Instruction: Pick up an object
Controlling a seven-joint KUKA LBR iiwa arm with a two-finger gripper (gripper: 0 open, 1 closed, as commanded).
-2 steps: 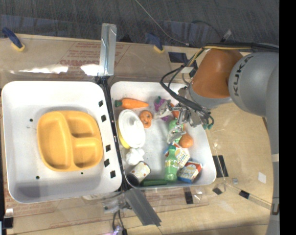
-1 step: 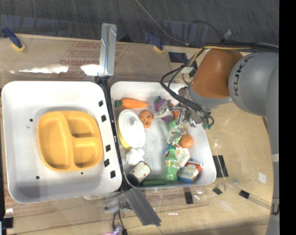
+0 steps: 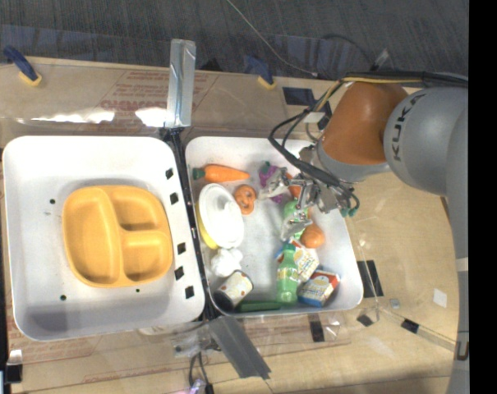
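The right bin holds a jumble of toy food. A carrot lies at its far edge, with a small orange ball and a purple item beside it. My gripper hangs low over the bin's right half, under the orange wrist band. It is just above a green bottle and an orange fruit. Whether it touches either one is hidden by the wrist and cables.
A white bowl sits at the bin's left side. Near the front are a white carton, a green carton, a red and blue carton and a green cucumber. The left bin holds a yellow divided plate.
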